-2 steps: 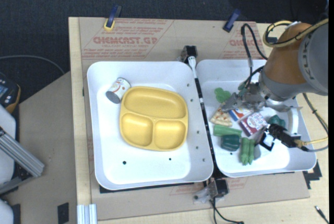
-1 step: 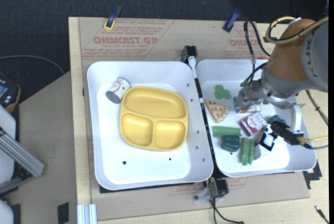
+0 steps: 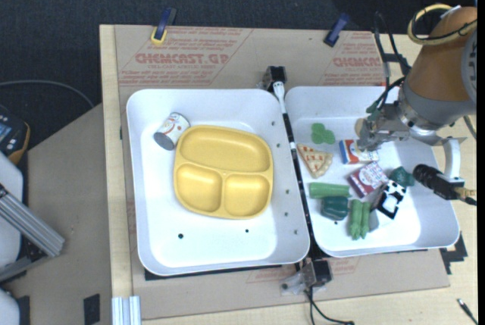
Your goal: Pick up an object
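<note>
My gripper (image 3: 368,142) hangs low over the back of the right bin (image 3: 436,229), reaching in from the right. Its tip is right above a small red, white and blue box (image 3: 348,151). Just in front lies a maroon and white packet (image 3: 366,179). A toy pizza slice (image 3: 314,159) lies to the left of the tip, and a green leafy piece (image 3: 323,134) lies behind that. I see nothing held between the fingers.
The right bin's front holds a green cucumber (image 3: 328,189), a teal block (image 3: 334,207), a green pepper (image 3: 359,217) and a black-and-white patterned block (image 3: 391,200). In the left bin (image 3: 151,240) are a yellow divided plate (image 3: 223,170) and a small tipped can (image 3: 170,130).
</note>
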{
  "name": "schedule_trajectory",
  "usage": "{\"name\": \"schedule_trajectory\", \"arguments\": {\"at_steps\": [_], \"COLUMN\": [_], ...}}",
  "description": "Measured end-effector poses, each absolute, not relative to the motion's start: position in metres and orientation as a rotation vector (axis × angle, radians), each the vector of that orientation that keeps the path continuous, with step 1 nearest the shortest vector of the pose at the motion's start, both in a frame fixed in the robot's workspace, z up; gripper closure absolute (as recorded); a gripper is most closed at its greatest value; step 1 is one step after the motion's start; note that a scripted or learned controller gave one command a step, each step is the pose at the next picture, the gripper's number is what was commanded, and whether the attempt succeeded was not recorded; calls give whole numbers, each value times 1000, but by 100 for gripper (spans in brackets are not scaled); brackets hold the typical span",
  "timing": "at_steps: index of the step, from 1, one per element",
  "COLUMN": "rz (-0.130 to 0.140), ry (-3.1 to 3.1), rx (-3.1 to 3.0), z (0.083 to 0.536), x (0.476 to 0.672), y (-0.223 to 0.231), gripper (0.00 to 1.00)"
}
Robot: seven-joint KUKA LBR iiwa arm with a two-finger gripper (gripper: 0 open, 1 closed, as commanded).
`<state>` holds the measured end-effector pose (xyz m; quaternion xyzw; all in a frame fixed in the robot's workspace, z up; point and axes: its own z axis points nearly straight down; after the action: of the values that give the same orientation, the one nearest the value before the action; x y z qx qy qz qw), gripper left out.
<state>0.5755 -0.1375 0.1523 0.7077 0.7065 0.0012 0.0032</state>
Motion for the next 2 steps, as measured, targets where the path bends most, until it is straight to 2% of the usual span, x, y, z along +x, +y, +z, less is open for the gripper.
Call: {"name": "schedule_trajectory", "arguments": {"at_steps": [2], "rz": [4], "ry": [2218], "rx": [2217], "z": [227], "x": [582], "y": [-142], "gripper": [100]}}
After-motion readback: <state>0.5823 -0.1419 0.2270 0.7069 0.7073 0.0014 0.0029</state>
